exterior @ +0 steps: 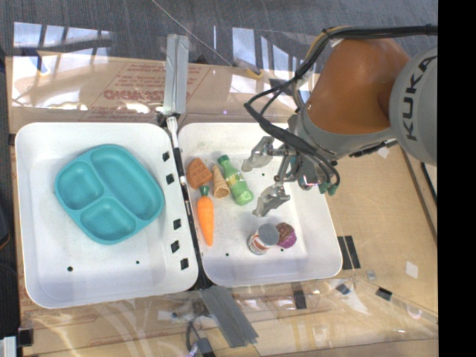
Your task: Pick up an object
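My gripper (pixel 265 177) hangs over the right bin (pixel 316 255), open, with one finger near the bin's back and the other just above a small can. Nothing sits between the fingers. Left of it lies a green bottle (pixel 236 180), then a cone-shaped piece (pixel 221 182), a brown toy pastry (pixel 198 173) and an orange carrot (pixel 206 219). Toward the front lie a small can (pixel 261 240) and a purple object (pixel 285 235), touching each other. The gripper's lower finger is just above the can.
A teal divided plate (pixel 108 193) lies in the left bin (pixel 44 274). A ridge with black clips (pixel 177 207) separates the two bins. The arm's orange band and cables (pixel 349 88) loom over the right bin's back right corner.
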{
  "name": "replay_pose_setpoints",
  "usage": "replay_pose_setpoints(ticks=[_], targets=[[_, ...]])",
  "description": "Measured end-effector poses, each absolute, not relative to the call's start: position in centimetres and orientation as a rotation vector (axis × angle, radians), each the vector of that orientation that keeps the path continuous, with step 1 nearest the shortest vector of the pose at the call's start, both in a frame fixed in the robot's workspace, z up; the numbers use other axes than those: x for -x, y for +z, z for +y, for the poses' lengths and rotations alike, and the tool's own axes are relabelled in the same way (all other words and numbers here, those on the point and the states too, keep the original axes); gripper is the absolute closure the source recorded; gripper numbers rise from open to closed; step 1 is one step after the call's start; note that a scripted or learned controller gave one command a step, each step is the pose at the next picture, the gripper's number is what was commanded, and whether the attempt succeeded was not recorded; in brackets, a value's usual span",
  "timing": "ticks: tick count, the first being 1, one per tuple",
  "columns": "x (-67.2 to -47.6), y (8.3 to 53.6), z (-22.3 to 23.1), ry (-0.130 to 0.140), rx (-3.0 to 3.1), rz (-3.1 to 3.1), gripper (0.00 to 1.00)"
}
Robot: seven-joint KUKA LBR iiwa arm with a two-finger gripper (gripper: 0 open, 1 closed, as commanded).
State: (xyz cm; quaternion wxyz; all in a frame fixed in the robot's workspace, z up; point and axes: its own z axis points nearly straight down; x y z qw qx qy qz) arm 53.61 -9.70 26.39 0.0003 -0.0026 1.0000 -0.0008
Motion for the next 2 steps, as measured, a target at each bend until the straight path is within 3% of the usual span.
replay_pose_setpoints(ticks=[1, 2], targets=[[-53.1, 10.5, -9.7, 0.001, -0.429, 3.121, 0.00], [-53.5, 11.9, -9.6, 0.000, -0.415, 3.114, 1.00]])
